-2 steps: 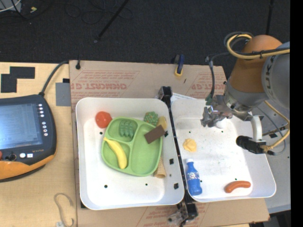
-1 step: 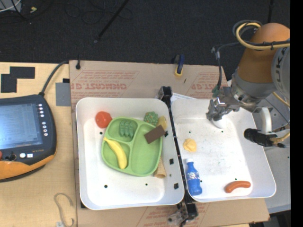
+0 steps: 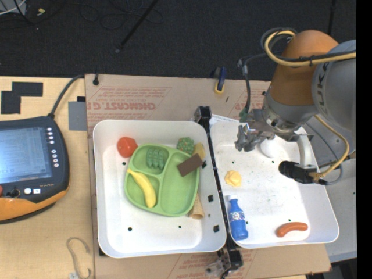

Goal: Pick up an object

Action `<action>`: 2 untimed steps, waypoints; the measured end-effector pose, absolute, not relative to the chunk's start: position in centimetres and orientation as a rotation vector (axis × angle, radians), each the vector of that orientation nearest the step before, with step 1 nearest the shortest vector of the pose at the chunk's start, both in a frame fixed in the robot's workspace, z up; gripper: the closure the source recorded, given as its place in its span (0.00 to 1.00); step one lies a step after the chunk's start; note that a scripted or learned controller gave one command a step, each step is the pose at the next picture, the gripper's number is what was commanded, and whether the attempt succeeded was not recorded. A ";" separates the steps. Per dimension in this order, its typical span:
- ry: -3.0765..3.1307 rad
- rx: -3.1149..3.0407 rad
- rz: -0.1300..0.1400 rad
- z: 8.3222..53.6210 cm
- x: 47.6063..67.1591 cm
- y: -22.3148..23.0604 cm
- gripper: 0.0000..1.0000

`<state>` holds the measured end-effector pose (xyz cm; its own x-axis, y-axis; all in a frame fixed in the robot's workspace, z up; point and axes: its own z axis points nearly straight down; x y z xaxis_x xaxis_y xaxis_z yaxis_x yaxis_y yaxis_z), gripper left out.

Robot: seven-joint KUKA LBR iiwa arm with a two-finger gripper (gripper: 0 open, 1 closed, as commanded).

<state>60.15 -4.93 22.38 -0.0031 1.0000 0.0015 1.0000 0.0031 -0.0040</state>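
Note:
My gripper [image 3: 246, 142] hangs over the far left part of the right bin [image 3: 325, 214], open with nothing between its fingers. A small white rounded object [image 3: 271, 148] lies just to its right, partly hidden by the wrist. A yellow lump [image 3: 232, 178] lies on the bin floor below the gripper, apart from it. Nearer the front stand a blue bottle [image 3: 237, 218] by the left wall and an orange sausage [image 3: 291, 229] at the front right.
The left bin [image 3: 110, 225] holds a green divided plate [image 3: 174, 199] with a banana [image 3: 144, 188], green pods and a brown block [image 3: 189, 165]. A red tomato [image 3: 127, 146] and a broccoli piece [image 3: 186, 145] lie beside it. A teach pendant [image 3: 29, 161] sits at far left.

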 end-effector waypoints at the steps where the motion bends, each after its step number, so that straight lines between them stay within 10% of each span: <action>1: -2.221 -2.215 0.004 21.5 59.0 0.5 1.00; 2: -2.224 -2.213 0.003 22.5 57.7 6.4 1.00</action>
<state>57.74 6.41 22.46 -0.0045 1.0000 0.0017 1.0000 0.0045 -0.0042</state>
